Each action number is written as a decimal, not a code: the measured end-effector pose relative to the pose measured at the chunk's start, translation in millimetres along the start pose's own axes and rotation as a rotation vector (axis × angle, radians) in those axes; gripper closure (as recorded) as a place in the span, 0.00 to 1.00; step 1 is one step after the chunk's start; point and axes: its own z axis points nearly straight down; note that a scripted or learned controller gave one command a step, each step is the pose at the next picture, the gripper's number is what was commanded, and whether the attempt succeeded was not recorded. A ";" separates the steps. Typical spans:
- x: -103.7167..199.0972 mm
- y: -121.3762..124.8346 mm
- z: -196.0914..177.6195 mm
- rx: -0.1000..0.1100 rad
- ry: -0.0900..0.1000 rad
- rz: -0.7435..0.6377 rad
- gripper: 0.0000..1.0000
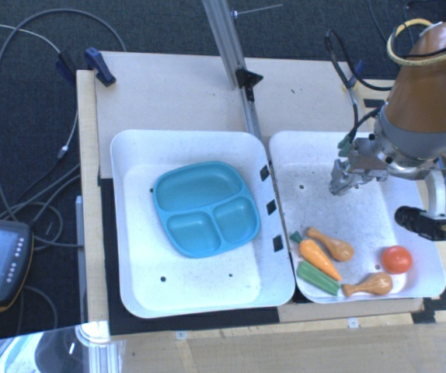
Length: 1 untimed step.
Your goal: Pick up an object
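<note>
Carrot (318,259) and 4 other toy foods sit lower right of frame, in the right bin (308,150): 2 drumsticks, green veg, tomato (396,259). Gripper (345,179) hangs above bare bin floor, up-frame of the pile; can't tell its opening, nothing visibly held. Step looks like approach, pre-grasp. Next move prob needs a shift down-frame over 1 item, then descent.

Five small plastic toy foods are being seen lying in the near part of the right white bin (409,290): an orange carrot (318,258) touching a green vegetable piece (317,278), two tan drumsticks (332,245) (368,285), and a red tomato (396,259) to the right.
</note>
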 end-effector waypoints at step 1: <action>53.4 -14.6 -7.8 -0.001 0.000 -0.001 1.00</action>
